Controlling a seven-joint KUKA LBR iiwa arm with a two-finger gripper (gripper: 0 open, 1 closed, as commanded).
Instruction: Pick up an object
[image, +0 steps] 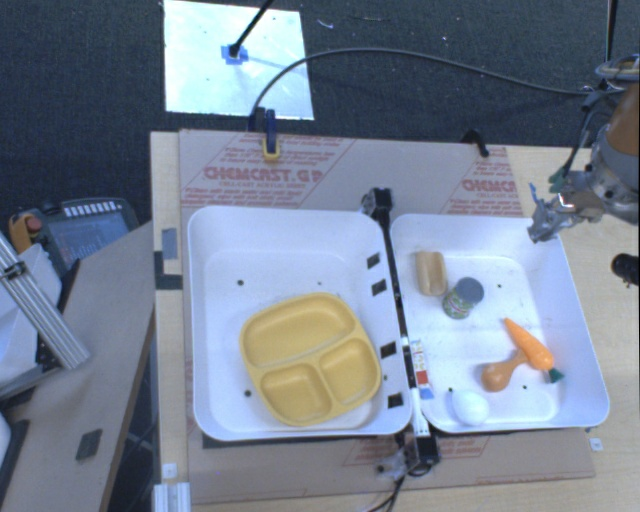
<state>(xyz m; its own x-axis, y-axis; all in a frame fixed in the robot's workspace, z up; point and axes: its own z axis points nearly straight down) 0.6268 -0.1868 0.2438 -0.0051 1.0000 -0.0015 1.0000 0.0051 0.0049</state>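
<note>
bench (330, 160): brown printed sheet under two white bins | floor: dark carpet | gripper (545, 222): finger state unclear

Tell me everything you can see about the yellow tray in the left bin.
The yellow tray is a divided meal tray that looks like matte plastic, with rounded corners and a raised rim. It has three compartments: one long one along its far side and two smaller ones along its near side. It lies flat and right side up on the floor of the left bin, turned at an angle to the bin's walls, toward the near right corner. Nothing rests in it.
</note>
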